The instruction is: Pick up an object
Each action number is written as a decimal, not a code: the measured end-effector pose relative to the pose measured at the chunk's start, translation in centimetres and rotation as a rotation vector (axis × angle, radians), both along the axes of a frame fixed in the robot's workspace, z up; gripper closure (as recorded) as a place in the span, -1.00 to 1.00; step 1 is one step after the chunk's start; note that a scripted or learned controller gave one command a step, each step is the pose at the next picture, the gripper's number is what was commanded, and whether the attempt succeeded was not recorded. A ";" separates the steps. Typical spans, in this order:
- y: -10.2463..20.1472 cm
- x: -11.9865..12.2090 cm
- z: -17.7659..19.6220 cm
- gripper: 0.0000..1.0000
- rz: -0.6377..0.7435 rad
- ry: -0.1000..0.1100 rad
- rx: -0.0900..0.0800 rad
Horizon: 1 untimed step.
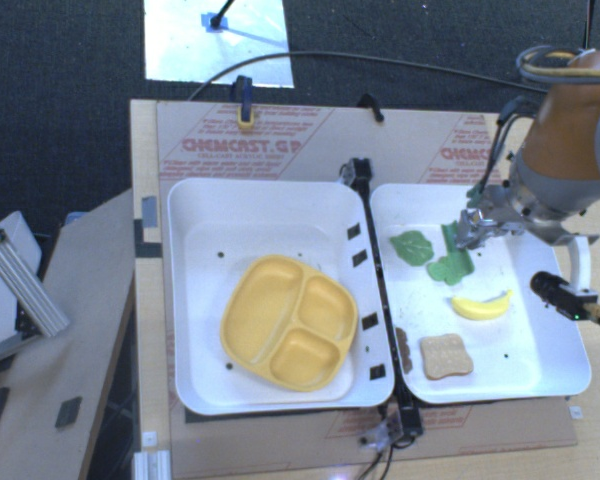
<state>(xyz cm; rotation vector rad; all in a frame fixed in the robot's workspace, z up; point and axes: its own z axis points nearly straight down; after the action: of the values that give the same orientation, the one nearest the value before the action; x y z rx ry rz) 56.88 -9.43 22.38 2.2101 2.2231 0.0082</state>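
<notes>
In the right bin point(555, 363) lie a green leaf piece point(413, 247), a second green piece point(451, 266), a banana point(482, 306) and a toast slice point(446, 356). The gripper point(470, 230) hangs just above the second green piece; how far it is open cannot be told. The left bin point(195, 268) holds a yellow divided tray point(289, 321).

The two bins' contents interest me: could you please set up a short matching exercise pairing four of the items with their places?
Items:
1. yellow divided tray
2. banana
3. slice of bread
4. gripper

Places:
A. near corner of the right bin
B. above the green leaf pieces at the back of the right bin
C. left bin
D. middle of the right bin, between the leaves and the bread

Pairs: 1-C, 2-D, 3-A, 4-B
</notes>
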 end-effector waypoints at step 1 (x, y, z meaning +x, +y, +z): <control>0.0 0.1 0.7 1.00 -0.001 0.006 0.001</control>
<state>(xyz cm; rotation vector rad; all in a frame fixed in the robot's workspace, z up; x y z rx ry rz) 56.97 -9.43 23.08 2.2144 2.2259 0.0027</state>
